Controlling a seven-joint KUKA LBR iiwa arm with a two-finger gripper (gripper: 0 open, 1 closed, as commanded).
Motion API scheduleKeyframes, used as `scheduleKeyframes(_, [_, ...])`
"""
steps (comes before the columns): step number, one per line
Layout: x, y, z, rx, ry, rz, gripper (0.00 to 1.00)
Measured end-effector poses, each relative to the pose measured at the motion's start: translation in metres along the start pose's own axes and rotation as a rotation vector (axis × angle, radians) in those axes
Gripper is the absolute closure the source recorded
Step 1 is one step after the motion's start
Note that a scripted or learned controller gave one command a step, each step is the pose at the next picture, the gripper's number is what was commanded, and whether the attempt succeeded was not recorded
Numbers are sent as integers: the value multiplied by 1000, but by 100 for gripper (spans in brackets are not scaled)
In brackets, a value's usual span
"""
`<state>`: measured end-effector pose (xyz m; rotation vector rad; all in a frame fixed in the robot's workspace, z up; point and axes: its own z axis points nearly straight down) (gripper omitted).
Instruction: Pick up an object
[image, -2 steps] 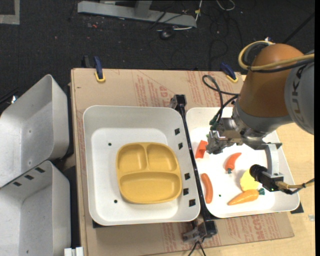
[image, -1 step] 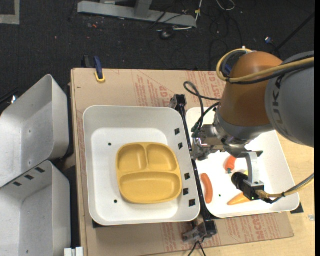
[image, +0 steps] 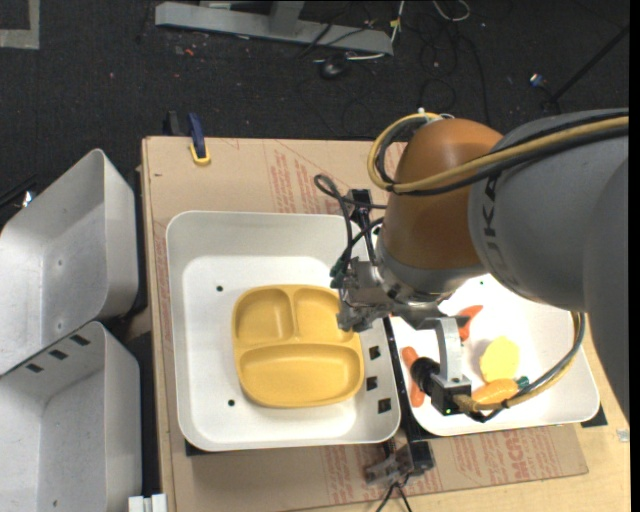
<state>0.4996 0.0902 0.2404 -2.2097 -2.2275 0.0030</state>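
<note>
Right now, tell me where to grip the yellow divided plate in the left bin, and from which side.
Grip the yellow divided plate by its raised outer rim, probably at the right edge nearest the gripper, coming straight down with one finger inside the rim and one outside. It lies flat and wide on the left bin floor, so its body looks too broad to span; the thin upright rim is the likeliest hold.

Yellow divided tray (image: 297, 358), white bins (image: 190, 330), yellow and orange objects (image: 500, 357), grey-orange arm (image: 470, 200)
</note>
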Motion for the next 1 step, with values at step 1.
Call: scheduleKeyframes(1, [-4,1,-1,-2,-2,7,0])
